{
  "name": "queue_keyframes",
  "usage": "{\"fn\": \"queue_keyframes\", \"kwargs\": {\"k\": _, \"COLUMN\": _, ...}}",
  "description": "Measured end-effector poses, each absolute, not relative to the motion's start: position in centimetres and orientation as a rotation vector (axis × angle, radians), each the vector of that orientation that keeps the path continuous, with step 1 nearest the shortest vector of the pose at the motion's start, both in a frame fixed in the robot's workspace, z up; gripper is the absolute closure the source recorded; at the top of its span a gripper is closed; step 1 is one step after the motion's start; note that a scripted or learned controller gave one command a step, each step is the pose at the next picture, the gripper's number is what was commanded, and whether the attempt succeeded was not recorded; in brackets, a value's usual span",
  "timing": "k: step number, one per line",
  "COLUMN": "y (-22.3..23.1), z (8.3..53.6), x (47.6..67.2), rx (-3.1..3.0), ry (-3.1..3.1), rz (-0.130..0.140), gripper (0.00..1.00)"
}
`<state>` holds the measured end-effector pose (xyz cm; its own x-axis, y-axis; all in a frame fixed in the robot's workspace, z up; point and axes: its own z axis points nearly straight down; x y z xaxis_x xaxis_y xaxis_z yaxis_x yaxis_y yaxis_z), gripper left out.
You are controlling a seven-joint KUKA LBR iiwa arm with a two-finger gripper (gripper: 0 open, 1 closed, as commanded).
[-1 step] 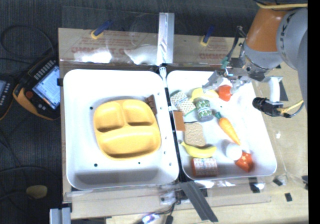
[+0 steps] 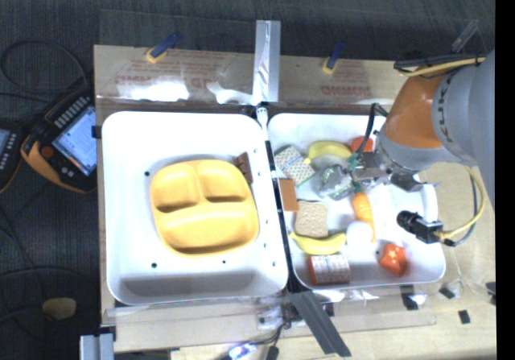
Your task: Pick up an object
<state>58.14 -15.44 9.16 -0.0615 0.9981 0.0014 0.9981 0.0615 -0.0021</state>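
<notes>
The right bin (image 2: 430, 197) holds a heap of toy food. A yellow banana (image 2: 326, 149) lies at the back, with a checked cracker (image 2: 290, 163) to its left. A bread slice (image 2: 312, 220) rests above a second banana (image 2: 319, 244). An orange carrot (image 2: 363, 205) and a white egg (image 2: 359, 231) sit near the middle. My gripper (image 2: 344, 180) is down among the pile, just below the back banana and left of the carrot, over a greenish-grey item that it partly hides.
The left bin (image 2: 129, 189) carries a yellow divided tray (image 2: 205, 205) and a small brown piece (image 2: 243, 163) at its right wall. A red item (image 2: 392, 259) and a labelled can (image 2: 328, 268) lie at the right bin's front. A brown block (image 2: 287, 193) leans on the divider.
</notes>
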Motion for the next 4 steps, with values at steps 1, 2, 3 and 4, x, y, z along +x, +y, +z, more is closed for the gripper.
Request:
{"fn": "queue_keyframes", "kwargs": {"k": 1, "y": -18.8, "z": 9.1, "x": 59.3, "rx": -2.087, "ry": -2.349, "rz": 0.002, "gripper": 0.00}}
{"fn": "queue_keyframes", "kwargs": {"k": 2, "y": -19.1, "z": 8.9, "x": 58.2, "rx": -2.309, "ry": -2.142, "rz": -0.013, "gripper": 0.00}}
{"fn": "queue_keyframes", "kwargs": {"k": 3, "y": -19.1, "z": 8.9, "x": 58.2, "rx": -2.309, "ry": -2.142, "rz": -0.012, "gripper": 0.00}}
{"fn": "queue_keyframes", "kwargs": {"k": 4, "y": -19.1, "z": 9.5, "x": 58.1, "rx": -2.303, "ry": -2.141, "rz": -0.008, "gripper": 1.00}}
